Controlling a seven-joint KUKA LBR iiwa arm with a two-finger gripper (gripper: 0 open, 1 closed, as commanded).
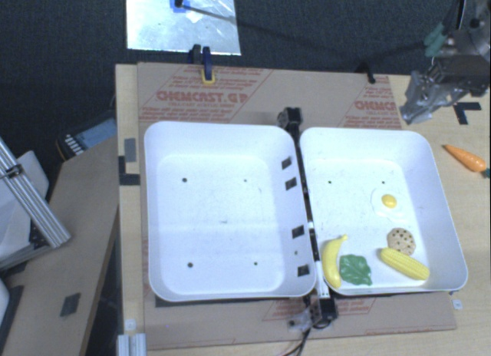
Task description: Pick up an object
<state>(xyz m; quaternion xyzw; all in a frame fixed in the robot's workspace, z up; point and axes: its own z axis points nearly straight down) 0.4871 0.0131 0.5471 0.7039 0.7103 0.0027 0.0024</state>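
The right bin [430, 164] holds several toy foods. A fried egg [388, 201] lies at its right middle, with a round cookie [400, 240] below it and a yellow corn cob [404, 264] near the front right corner. A banana [332, 261] and a green leafy piece [355, 269] sit at the bin's front left. My gripper [416, 107] hangs beyond the far right corner of this bin, over the bench, well away from all the items and with nothing visibly in it.
The left bin [153, 193] stands beside the right one, joined by a black clip strip [298, 186]. An orange carrot [466, 158] lies on the bench right of the right bin. A shiny metal sheet [182, 9] lies at the back.
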